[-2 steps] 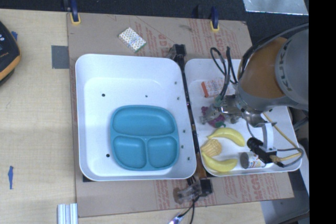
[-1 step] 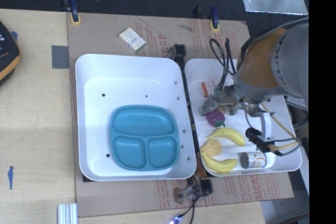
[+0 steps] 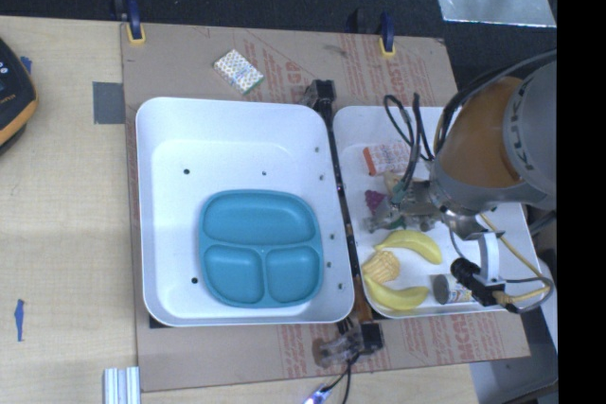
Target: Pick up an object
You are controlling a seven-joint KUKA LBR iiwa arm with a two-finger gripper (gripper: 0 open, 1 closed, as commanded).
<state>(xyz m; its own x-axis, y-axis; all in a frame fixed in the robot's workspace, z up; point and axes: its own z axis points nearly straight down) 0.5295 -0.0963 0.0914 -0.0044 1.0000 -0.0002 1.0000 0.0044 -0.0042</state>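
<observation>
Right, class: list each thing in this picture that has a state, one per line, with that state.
blue divided plate: flat in left bin, compartments bare
upper banana: lying in right bin
lower banana: lying near that bin's front edge
end effector: low over right bin's clutter; grip unclear
patterned packet: lying on cardboard outside the bins

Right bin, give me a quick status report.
Gripper low inside right white bin. Two yellow bananas lie loose beside it, nothing seen gripped. Black cables hang across the bin.
</observation>
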